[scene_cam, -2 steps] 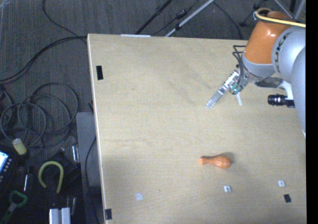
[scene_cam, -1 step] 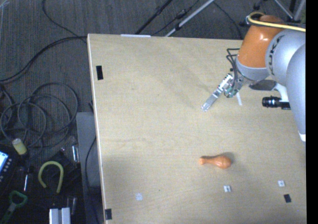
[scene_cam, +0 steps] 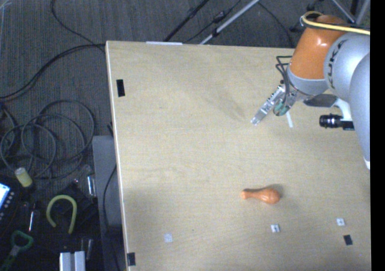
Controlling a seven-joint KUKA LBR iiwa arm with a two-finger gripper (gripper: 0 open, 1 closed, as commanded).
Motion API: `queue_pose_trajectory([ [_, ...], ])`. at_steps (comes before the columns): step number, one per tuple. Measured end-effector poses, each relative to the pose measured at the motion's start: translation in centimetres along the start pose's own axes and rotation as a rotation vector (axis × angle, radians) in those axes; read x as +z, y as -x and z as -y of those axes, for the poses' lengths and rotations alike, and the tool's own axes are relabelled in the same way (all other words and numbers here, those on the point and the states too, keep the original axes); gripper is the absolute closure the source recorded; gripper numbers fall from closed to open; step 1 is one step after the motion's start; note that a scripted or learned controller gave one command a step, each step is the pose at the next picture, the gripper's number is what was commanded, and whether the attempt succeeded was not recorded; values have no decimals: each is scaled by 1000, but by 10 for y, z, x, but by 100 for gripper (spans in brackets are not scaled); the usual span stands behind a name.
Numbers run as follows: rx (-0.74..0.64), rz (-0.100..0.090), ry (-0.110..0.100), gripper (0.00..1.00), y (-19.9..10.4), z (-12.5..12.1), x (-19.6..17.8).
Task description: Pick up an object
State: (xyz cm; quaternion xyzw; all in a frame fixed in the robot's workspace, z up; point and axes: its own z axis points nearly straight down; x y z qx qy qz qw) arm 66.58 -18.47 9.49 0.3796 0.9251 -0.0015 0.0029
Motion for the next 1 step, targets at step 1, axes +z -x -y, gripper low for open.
queue_pose_trajectory([
  [1,24,-5,3,100,-50,-23,-81],
])
